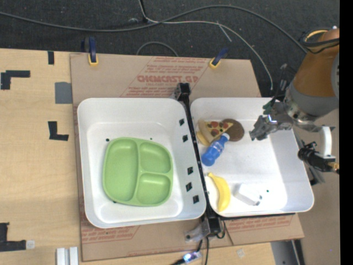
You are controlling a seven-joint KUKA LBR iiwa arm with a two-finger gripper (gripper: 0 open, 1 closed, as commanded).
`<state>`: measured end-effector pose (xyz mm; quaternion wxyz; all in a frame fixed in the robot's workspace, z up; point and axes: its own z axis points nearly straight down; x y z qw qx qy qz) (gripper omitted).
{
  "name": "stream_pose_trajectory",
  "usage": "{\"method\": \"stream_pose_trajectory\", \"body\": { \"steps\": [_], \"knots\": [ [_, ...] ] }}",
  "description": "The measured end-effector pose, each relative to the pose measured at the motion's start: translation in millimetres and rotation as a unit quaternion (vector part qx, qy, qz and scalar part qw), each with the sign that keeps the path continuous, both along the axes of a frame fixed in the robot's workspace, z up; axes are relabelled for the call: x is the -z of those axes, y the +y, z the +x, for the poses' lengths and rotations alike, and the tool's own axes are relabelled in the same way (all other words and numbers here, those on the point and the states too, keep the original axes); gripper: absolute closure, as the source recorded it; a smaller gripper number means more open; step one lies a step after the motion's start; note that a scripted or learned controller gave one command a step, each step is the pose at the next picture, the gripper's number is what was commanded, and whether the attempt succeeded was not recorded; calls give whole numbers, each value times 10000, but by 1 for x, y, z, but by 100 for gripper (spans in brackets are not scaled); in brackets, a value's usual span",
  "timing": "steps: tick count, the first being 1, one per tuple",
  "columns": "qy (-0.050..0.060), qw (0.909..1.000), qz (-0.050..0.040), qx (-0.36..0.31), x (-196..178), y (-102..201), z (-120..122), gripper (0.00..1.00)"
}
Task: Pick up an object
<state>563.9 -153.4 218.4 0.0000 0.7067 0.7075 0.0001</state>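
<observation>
The right bin [287, 164] holds a toy pizza slice [213, 128] and a brown round piece [235, 130] at its far left. A blue bottle [214, 150] lies just below them. Near the front wall lie a yellow banana [220, 191] and a small white block [247, 195]. My gripper [262, 129] hangs over the far right part of this bin, to the right of the brown piece and apart from every object. Nothing shows in its grasp.
The left bin [94, 120] holds a green divided plate [138, 171]. A black divider [190, 148] runs between the bins. Cables [165, 21] cross the dark floor behind the bench. The arm's grey and orange body [314, 81] stands over the right bin's far right corner.
</observation>
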Motion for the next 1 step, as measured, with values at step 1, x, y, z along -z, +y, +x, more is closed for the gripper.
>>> {"method": "stream_pose_trajectory", "body": {
  "steps": [1],
  "knots": [
    [9, 10000, 10, -28, 7, 62, 4, 100]
  ]
}}
